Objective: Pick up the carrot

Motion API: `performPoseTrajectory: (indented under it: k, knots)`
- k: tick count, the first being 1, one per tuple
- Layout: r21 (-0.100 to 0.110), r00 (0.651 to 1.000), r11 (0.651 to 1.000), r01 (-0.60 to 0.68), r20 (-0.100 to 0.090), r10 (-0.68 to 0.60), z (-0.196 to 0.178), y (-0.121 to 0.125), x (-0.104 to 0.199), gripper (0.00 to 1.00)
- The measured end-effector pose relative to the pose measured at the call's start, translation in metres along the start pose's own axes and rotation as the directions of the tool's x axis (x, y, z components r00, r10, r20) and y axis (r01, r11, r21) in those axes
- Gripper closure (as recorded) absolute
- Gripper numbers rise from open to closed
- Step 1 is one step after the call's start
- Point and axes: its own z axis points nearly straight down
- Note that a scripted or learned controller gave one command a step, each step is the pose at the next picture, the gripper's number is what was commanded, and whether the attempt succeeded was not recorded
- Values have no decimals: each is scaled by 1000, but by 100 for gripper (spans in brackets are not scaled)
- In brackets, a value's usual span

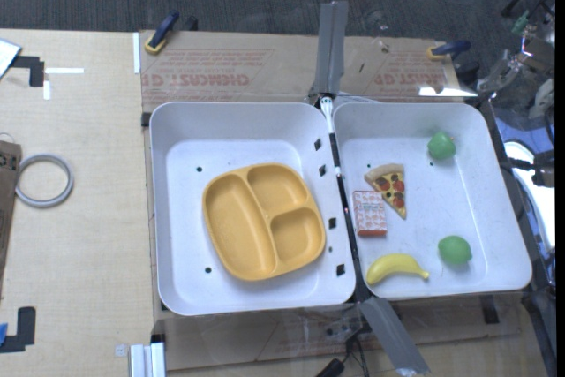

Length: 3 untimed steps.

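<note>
The right bin (494, 190) holds a pizza slice (388, 188), a small red and white box (370, 214), a yellow banana (396, 268) near its front wall, and two green round fruits, one at the back (441, 147) and one at the front right (455, 250). In the left bin (177, 190) lies a yellow divided plate (263, 221) with nothing in its compartments. None of the items I can see is orange or carrot-shaped.
A roll of tape (41, 180) lies on the wooden bench at the left. Blue clamps (161, 31) (448, 49) pin the cardboard sheet behind the bins. A grey bar (332, 49) stands at the back between the bins. Cables and hardware (530, 57) crowd the upper right.
</note>
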Motion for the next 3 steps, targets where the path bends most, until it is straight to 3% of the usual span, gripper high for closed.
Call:
performPoseTrajectory:
  k: [1,2,3]
  knots:
    - [1,1000,1000,3,3,-3,-8,0,1,100]
    - [-5,958,958,287,0,-287,163,10,14,100]
    - [-19,854,853,521,5,-521,171,13,26,100]
